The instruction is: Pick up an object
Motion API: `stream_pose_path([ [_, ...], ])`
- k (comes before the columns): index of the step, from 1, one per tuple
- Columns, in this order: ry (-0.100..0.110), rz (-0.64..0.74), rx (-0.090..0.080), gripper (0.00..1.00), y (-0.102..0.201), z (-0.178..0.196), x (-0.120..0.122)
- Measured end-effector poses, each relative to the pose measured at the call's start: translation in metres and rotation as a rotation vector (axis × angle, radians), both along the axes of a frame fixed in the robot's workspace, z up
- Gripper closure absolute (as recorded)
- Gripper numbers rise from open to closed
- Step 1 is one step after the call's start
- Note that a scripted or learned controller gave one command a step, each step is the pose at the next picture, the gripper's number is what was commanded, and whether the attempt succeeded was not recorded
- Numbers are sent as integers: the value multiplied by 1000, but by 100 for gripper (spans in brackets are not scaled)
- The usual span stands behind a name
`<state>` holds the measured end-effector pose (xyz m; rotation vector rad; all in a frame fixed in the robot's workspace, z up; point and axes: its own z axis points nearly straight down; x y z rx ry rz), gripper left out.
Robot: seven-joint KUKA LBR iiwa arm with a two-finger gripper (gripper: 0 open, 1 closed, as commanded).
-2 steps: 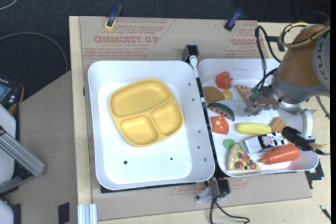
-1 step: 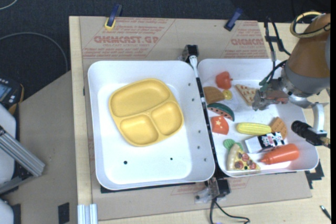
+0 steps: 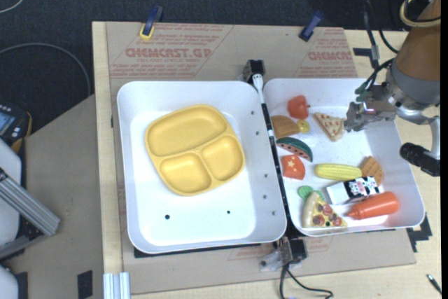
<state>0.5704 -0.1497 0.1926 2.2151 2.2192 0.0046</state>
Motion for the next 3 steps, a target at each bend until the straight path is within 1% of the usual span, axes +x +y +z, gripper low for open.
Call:
stream_pose_path([
  [1,1,0,0,100,0,35,1],
  [2,9,3,4,100,54,24,3],
  [3,10,2,4,100,99,20,0],
])
